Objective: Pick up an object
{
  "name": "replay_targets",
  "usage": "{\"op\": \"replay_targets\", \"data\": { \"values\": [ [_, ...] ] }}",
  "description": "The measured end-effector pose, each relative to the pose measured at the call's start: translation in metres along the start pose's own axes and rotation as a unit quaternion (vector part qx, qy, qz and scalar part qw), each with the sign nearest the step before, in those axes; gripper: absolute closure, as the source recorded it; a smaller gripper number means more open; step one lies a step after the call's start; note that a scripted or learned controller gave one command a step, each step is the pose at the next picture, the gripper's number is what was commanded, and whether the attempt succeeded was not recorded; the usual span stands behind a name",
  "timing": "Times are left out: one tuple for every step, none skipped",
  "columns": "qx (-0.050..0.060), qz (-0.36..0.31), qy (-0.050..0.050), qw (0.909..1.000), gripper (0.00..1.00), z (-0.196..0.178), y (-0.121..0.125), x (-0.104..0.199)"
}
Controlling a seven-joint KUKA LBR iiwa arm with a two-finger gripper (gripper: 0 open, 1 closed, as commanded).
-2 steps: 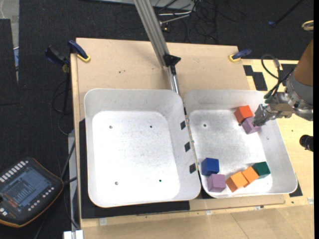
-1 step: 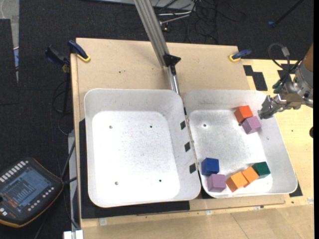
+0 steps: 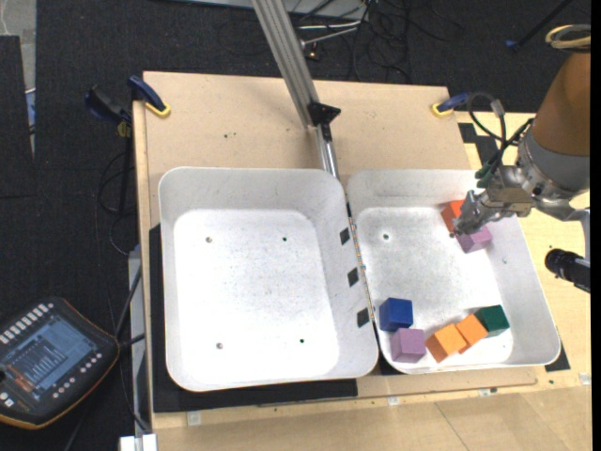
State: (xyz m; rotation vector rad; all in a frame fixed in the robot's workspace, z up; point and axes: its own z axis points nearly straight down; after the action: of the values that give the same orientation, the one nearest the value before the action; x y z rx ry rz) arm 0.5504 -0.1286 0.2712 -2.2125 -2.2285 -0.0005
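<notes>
A small pale purple cube (image 3: 476,241) lies near the upper right wall of the right white bin (image 3: 526,280), directly under the gripper (image 3: 467,222); whether its fingers are apart or closed on it cannot be told. An orange block (image 3: 452,211) touches it behind. Along the bin's lower edge sit blue (image 3: 395,312), purple (image 3: 408,344), orange (image 3: 448,338) and green (image 3: 492,321) cubes.

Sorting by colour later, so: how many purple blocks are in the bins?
2. One purple block lies near the right bin's front edge, beside the blue block. The other sits at the far right, under the tool, which may hide more.
</notes>
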Motion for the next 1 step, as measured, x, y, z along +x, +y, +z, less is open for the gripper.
{"op": "replay_targets", "data": {
  "values": [
    [0.000,0.000,0.000,1.0000,1.00,0.0004,-0.0005,0.0468]
  ]
}}
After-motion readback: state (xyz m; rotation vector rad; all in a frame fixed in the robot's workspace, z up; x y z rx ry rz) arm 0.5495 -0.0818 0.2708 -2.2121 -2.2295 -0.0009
